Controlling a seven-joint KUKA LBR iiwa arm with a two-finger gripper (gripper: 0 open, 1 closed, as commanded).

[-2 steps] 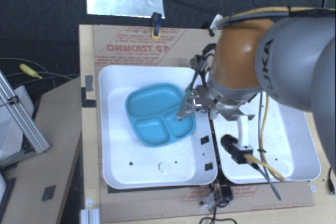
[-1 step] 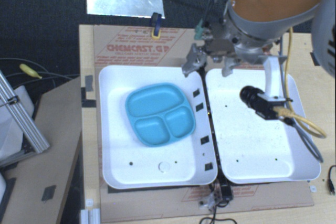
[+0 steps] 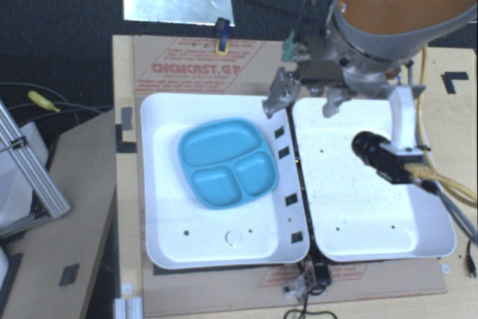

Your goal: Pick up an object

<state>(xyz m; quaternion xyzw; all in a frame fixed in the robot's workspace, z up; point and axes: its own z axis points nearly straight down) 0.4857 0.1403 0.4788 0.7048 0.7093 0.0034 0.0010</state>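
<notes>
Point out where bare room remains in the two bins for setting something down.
Left bin: a bare strip between the blue plate and the near rim. Right bin: most of its floor is bare; its far edge is crowded by the gripper.

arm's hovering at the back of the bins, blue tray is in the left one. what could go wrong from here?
1. The gripper sits over the divider between the bins at their back edge, off to the side of the blue divided tray; a straight descent would likely hit the left bin rim or the right bin.
2. The tray is wide, shallow and flat, so the fingers may find no edge to pinch and slip off.
</notes>
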